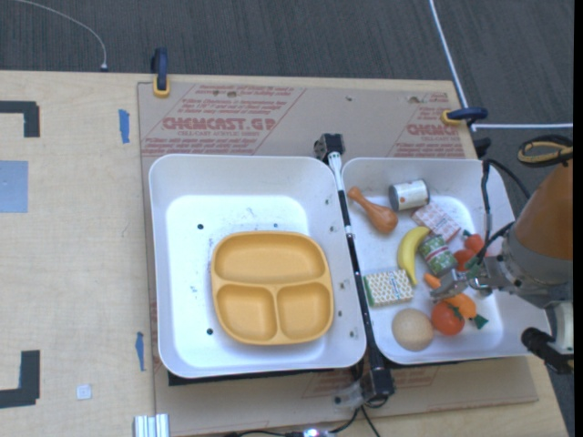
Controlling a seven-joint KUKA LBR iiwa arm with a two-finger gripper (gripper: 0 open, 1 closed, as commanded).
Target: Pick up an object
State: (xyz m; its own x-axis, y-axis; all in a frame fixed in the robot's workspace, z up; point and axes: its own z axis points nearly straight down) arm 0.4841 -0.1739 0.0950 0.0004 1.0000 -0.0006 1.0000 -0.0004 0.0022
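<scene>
The right bin [474,344] holds a pile of toy food. A brown drumstick [372,209] and a small silver can [409,193] lie at the back. A yellow banana [411,251] sits beside a green bottle [439,257] and a pink packet [437,217]. Toward the front lie a patterned cracker box [389,287], a beige round piece [412,329] and an orange fruit [447,318]. My gripper [462,283] is low in this bin, reaching in from the right, right at the green bottle, a small orange piece [434,281] and a red piece [473,244].
The left bin [182,271] carries a yellow three-compartment plate [271,285]. A black divider clamp [330,146] sits between the bins at the back. Cables [496,189] run along the right bin's far rim near the arm's orange band [552,218].
</scene>
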